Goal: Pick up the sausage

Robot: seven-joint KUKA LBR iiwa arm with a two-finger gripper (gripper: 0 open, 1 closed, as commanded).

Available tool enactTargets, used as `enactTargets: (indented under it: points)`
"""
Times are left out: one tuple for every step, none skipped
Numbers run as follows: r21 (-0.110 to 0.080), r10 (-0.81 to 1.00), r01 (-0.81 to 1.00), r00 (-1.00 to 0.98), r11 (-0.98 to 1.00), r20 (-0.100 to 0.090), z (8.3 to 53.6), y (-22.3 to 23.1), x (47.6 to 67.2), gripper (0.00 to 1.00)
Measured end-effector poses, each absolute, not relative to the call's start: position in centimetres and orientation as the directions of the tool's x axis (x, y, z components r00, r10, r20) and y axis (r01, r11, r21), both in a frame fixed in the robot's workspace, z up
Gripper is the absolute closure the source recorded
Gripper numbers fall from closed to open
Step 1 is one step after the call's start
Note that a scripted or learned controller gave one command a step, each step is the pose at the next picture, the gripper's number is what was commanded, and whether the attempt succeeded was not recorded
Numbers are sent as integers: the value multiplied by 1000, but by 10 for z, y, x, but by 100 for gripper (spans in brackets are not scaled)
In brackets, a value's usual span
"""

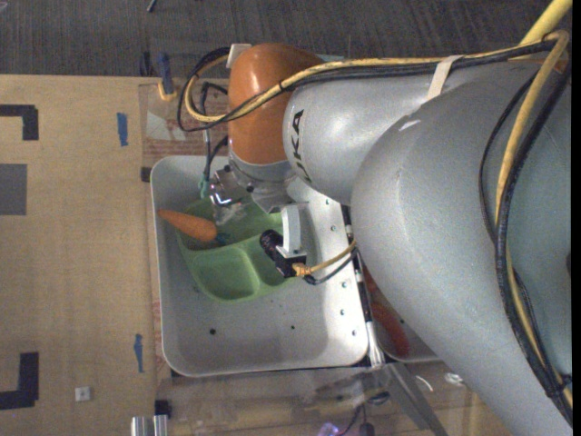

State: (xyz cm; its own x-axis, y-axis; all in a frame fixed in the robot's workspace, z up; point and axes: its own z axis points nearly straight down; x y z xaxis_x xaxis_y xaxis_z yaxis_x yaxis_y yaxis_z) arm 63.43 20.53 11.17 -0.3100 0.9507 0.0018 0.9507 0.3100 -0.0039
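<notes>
Over the left white bin [263,348] hangs the grey arm [427,153], reaching in from the right and covering most of the upper right of the view. Its orange band [263,98] sits just above the wrist, over the bin's far edge. Yellow and black cables [204,98] loop around the band and run back along the arm.

Below the band the gripper [225,203] points down into the far left part of the bin, just above a green divided tray [236,271]. Whether its jaws stand apart or together cannot be told — the wrist and its metal fittings hide them from above, and nothing can be seen held between them.

Just left of the gripper lies an orange carrot [189,224], resting across the tray's far left rim, its tip pointing left toward the bin wall. A black fitting [277,251] on the wrist side hangs over the tray's right compartment, with a thin yellow cable [331,260] leading off to the right.

A reddish-orange object [392,327] — possibly the sausage, though too little of it is visible to be sure — lies in the right bin [408,357], mostly hidden under the arm, well apart from the gripper.

Left of the bins lies a tan board [73,243] with black marks and blue tape.
</notes>
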Motion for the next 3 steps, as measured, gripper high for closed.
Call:
enactTargets:
  points:
    - [-1,925,925,-380,380,-1,291,217,651,100]
    - [-2,975,975,224,-224,-3,282,203,667,100]
    - [-7,885,885,465,-465,-7,176,225,665,100]
